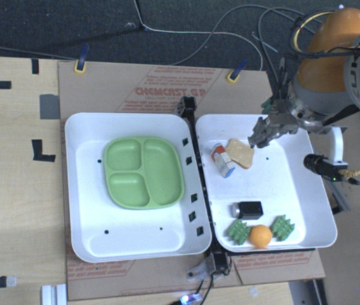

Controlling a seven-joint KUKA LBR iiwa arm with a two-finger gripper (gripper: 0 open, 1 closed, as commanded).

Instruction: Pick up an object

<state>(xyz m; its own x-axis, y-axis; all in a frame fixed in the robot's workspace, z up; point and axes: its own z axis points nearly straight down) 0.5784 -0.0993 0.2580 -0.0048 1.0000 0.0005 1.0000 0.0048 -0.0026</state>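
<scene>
My gripper (260, 136) hangs over the back of the right bin (306, 189), its dark fingers just right of a tan bread-like piece (240, 153). I cannot make out whether the fingers touch the piece. A small red, white and blue can (223, 161) lies right beside the bread on its left. Nearer the front of that bin sit a black block (249, 210), an orange ball (260, 236) and two green toothed pieces (238, 232) (282, 227).
The left bin (84, 189) holds a green divided plate (144, 172). A black divider with clips (195, 170) runs between the bins. Cables trail across the dark back area, and a black fitting (322, 165) juts out past the right bin's rim.
</scene>
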